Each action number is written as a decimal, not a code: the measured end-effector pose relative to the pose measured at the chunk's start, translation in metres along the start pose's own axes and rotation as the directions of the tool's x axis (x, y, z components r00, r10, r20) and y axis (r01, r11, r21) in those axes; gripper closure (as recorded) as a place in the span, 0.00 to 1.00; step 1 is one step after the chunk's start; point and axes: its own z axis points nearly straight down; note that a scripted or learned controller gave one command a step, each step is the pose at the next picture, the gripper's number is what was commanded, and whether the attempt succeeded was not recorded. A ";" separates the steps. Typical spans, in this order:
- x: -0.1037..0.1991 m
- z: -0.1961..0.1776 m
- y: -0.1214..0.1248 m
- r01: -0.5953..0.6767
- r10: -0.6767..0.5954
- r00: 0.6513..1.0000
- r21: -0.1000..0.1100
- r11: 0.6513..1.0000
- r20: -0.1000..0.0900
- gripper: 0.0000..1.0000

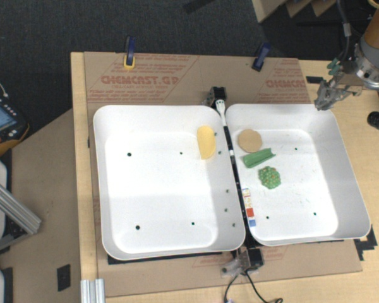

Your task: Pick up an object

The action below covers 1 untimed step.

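Note:
My gripper (326, 100) hangs at the back right corner of the right bin (328, 188), above its rim, with nothing visible between its fingers. In the right bin lie a round tan disc (250, 139), a green flat piece (258, 158) just in front of it, and a green knobbly ball (270, 177). A yellow oblong piece (206, 142) rests in the left bin (145, 207) near its right wall. All the objects lie well to the left of the gripper.
The two bins sit side by side on a cardboard sheet (177, 74) held by blue clamps (130, 51). A black bracket (217, 96) joins the bins at the back, and a small striped label (249, 207) lies on the divider.

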 end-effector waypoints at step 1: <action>0.038 -0.058 -0.120 -0.002 0.002 1.000 0.004 1.000 -0.004 1.00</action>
